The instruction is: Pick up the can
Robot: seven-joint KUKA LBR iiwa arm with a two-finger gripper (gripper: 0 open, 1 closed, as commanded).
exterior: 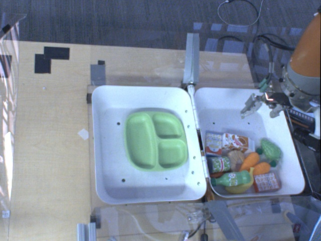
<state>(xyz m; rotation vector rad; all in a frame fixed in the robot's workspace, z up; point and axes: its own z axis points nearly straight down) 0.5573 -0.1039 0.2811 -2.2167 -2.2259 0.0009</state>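
The can [218, 163], small with a green and red label, lies on its side at the left edge of the pile in the right bin [225, 109]. It is wedged between a white and red carton [228, 142] and a green bottle [234, 178]. My gripper [262, 108] hangs over the bare far half of the right bin, well behind and to the right of the can. It is open, its two grey fingers [249, 106] spread apart with nothing between them.
Around the can are two orange carrots [251, 159], a green vegetable [271, 151], a red packet [266, 182] and a yellow item [235, 187]. The left bin [108, 134] holds a green divided plate [155, 140]. A metal divider [191, 59] stands between the bins.
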